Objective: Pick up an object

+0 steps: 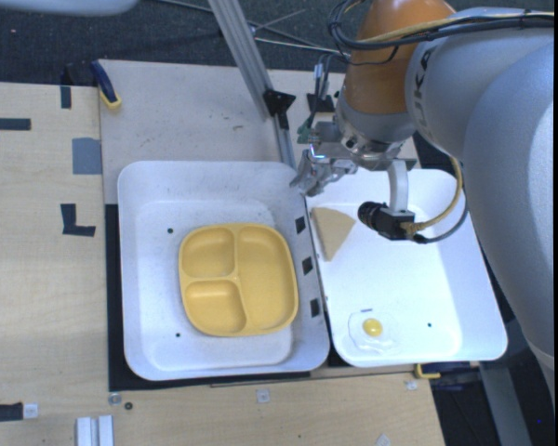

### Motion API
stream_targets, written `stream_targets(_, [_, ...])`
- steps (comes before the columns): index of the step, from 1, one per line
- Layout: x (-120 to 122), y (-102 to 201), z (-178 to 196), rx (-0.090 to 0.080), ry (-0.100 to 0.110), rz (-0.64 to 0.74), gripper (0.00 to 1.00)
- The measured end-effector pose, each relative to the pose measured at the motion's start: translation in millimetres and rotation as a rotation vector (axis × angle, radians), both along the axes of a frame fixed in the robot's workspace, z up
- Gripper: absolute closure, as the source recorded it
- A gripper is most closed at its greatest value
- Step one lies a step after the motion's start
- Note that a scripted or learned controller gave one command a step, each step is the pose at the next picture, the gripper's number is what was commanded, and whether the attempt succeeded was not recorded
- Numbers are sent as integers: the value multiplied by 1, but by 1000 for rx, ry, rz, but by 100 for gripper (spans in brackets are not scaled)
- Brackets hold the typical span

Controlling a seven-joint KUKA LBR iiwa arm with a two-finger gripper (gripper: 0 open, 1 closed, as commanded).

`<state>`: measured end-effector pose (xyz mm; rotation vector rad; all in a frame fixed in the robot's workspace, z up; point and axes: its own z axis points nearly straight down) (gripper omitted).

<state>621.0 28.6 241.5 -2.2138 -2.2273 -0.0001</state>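
Bench: light wood surface, 2 shallow white bins side by side at centre frame, dark mat edge showing under them.
Left bin [149, 203]: holds 1 yellow plate [237, 280], lying flat, lower centre of the frame. Plate has 3 compartments, rounded corners, glossy plastic look.
Right bin [446, 277]: holds 2 loose items, well apart from each other.
Tan wedge [331, 229]: flat, triangular, pale beige, like a slice of bread or cheese. It lies at the upper left of the right bin, just beside the divider between the bins, its point toward the lower edge of the frame.
Fried egg [371, 330]: small toy piece, white flat base with a round yellow yolk at its middle. It sits near the lower edge of the right bin.
Arm [502, 110]: grey body fills the right of the frame, orange band at upper centre-right, black cables looping around the wrist.
Gripper [313, 177]: metallic, hangs over the divider at the upper ends of both bins, just above the tan wedge in the frame. Jaw state: cannot tell; nothing seen between them.
Black fitting [387, 219]: on a cable, hangs over the right bin, right of the wedge.
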Motion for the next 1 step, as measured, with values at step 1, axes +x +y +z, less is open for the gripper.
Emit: stream_targets(1, [1, 51, -5, -1, 1, -1, 100])
